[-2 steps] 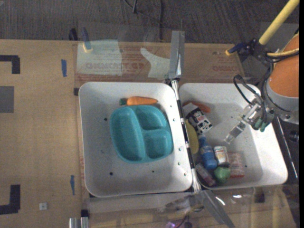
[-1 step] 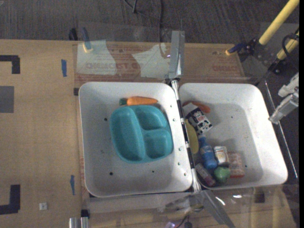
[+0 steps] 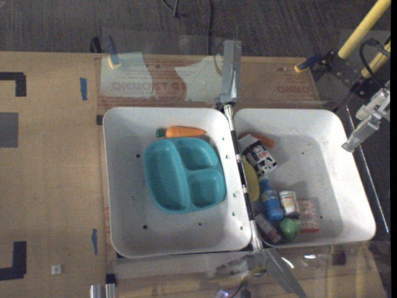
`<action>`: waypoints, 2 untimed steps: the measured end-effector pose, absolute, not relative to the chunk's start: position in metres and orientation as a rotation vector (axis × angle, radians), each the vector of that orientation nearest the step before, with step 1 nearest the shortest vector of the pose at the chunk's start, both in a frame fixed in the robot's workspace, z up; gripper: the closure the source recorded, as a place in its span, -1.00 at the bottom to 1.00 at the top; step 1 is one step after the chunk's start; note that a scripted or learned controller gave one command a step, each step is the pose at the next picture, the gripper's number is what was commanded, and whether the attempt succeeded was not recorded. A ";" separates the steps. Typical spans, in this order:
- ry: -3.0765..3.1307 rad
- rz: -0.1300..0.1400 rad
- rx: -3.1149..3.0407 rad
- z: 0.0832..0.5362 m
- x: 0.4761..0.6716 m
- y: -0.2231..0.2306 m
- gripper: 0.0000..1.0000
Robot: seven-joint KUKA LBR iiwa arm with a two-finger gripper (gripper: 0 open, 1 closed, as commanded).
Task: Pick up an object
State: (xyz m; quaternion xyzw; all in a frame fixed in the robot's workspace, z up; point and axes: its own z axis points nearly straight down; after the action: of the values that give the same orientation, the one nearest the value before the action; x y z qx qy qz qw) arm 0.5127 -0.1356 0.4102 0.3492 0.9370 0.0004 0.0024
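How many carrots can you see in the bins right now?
2. One carrot lies in the left bin, just above the teal divided plate. A second, smaller one sits in the right bin beside the clutter; more may be hidden there.

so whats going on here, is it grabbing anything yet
Not yet. The gripper sits off past the right bin's far edge, holding nothing. Small items crowd that bin's left side, including a blue bottle and a can. The left bin holds a teal divided plate and a carrot.

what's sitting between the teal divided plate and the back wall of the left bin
An orange carrot lies there, just behind the teal divided plate, in the camera view.
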 end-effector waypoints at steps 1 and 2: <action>2.930 0.003 1.094 0.422 0.514 -0.137 1.00; 2.930 0.003 1.096 0.422 0.514 -0.137 -1.00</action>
State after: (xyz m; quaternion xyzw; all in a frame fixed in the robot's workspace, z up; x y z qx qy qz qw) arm 0.5141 -0.1370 0.4221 0.3502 0.9366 0.0010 0.0068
